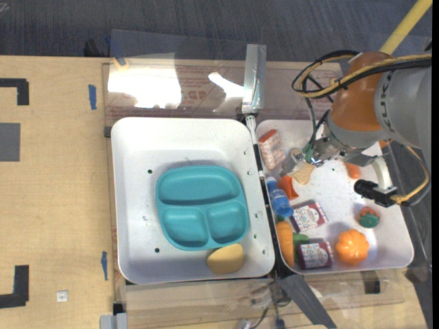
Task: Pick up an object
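Note:
My gripper (304,159) reaches down into the upper left part of the right bin (401,242), under the grey arm with its orange band (357,105). A tan cracker-like piece (302,175) lies just below its tip, touching or nearly so. A red-and-white packet (270,147) lies to its left by the bin wall. Lower in the bin are a blue bottle (278,199), two small jars (309,216) (314,253), an orange fruit (352,247) and a strawberry toy (369,217).
The left bin (130,184) holds a teal divided plate (200,206) and a yellow bun-like object (226,258) at its front. An orange carrot-like toy (285,237) lies along the right bin's left wall. Black cables loop above the arm's wrist.

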Motion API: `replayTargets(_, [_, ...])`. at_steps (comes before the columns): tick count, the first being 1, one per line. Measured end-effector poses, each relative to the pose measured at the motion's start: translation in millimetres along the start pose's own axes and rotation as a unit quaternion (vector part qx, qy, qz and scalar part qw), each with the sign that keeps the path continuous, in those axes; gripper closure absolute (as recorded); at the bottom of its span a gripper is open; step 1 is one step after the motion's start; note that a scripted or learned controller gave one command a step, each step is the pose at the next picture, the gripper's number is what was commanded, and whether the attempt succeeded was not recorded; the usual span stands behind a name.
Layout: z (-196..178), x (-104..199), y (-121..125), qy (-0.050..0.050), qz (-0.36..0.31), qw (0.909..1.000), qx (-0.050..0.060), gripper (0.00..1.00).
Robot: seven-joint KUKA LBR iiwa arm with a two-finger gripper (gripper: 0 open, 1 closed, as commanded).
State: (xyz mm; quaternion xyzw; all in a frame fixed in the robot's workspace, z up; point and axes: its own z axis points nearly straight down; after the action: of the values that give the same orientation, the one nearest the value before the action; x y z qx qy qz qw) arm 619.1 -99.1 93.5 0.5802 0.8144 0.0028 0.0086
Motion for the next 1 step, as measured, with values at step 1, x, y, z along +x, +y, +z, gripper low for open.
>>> replayTargets(1, [-13.2,-1.7,2.5,-0.002,0.001,1.0,-0.005,1.0])
